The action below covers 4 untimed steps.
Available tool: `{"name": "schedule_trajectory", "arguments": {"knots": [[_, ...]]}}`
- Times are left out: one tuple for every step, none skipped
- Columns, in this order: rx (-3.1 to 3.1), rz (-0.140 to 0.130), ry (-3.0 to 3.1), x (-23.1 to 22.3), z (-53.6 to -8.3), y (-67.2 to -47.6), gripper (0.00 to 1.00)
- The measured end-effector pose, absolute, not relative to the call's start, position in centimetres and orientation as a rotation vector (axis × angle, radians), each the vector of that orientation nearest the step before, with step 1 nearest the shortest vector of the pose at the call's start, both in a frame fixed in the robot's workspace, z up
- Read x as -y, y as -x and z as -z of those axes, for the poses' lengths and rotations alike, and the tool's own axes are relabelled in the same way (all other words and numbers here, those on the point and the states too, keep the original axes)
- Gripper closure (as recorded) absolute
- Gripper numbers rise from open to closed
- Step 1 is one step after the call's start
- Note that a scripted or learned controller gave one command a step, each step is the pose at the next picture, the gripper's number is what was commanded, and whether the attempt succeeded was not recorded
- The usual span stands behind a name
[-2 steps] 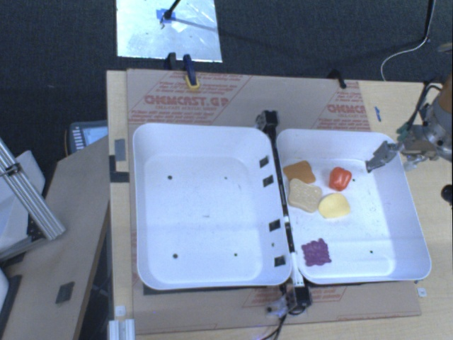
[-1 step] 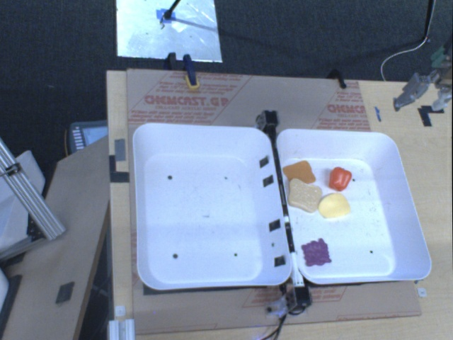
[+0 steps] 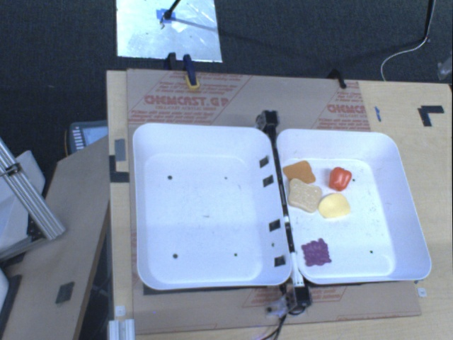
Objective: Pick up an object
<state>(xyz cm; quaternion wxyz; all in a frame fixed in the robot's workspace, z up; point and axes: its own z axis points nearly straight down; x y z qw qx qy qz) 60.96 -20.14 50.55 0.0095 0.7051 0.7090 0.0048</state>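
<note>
— Where are the things to pick from?

— All five lie in the right bin, in its left half. An orange piece sits near the inner wall, with a red, pepper-like piece to its right, apart from it. Just below the orange one lies a beige slice. A yellow, rounded piece touches the slice's right edge. A purple, knobbly cluster lies on its own nearer the front wall, well apart from the other four.

— And the left bin?

— Its white floor shows a few small dark dots.

— How do the jaws stand, and how do the things lie relative to them?

— I cannot tell either: spread or pressed together, nothing here settles it. Nothing grips any of the five pieces; each rests flat on the bin floor.

— The arm's pose?

— I cannot tell that either.

— What else is around?

— The bins sit side by side on a brown cardboard sheet with red lettering, which lies on the pale tabletop. Small black clips run along the seam where the bins meet. A blue and yellow clamp holds the sheet's far edge, and a shiny metal plate lies beyond it on the dark floor.
</note>
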Motion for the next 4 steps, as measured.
{"name": "schedule_trajectory", "arguments": {"knots": [[-2.226,-0.005,-2.203,20.1,-50.7,-61.1,1.00],[-2.240,0.003,-2.214,12.2,-41.3,-60.4,1.00],[-2.240,-0.009,-2.203,0.7,-43.2,-57.9,1.00],[-2.221,-0.016,-2.209,2.0,-54.2,-51.0,1.00]]}}
